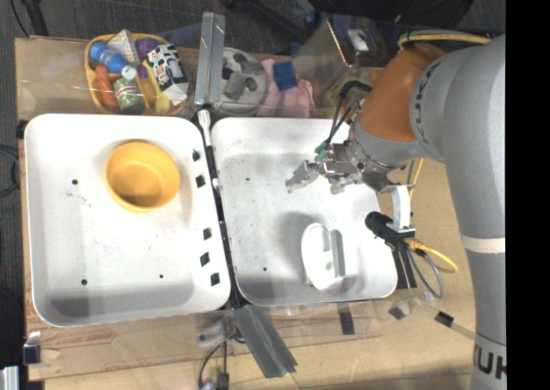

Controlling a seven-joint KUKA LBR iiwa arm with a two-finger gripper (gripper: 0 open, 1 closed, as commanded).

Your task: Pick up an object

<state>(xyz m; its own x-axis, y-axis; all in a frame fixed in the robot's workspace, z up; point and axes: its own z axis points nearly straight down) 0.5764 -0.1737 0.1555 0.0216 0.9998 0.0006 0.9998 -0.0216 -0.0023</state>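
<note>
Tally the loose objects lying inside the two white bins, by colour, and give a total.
Yellow: 1, the bowl in the left bin.
White: 1, the flat rounded object in the right bin, below the gripper.
Total: 2.

Bright overhead light, soft shadows, mild blur.
</note>
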